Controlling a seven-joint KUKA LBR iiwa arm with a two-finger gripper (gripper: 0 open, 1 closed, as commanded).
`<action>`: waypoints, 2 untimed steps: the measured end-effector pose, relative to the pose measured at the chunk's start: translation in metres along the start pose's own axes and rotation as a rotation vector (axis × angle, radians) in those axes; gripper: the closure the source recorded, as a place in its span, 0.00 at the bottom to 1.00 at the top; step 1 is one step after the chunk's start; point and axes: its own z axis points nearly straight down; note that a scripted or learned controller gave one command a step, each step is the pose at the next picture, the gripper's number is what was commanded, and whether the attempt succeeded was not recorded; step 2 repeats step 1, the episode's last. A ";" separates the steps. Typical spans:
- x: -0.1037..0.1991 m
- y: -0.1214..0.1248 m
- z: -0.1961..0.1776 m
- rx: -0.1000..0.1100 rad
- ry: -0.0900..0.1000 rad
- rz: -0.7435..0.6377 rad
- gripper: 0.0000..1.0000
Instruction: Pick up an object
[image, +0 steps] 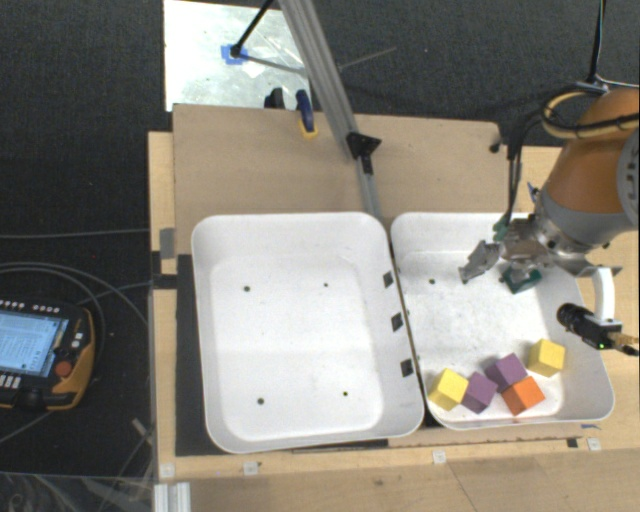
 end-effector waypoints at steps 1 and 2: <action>-0.054 -0.061 -0.055 -0.004 -0.005 0.007 0.00; -0.054 -0.061 -0.055 -0.004 -0.005 0.007 0.00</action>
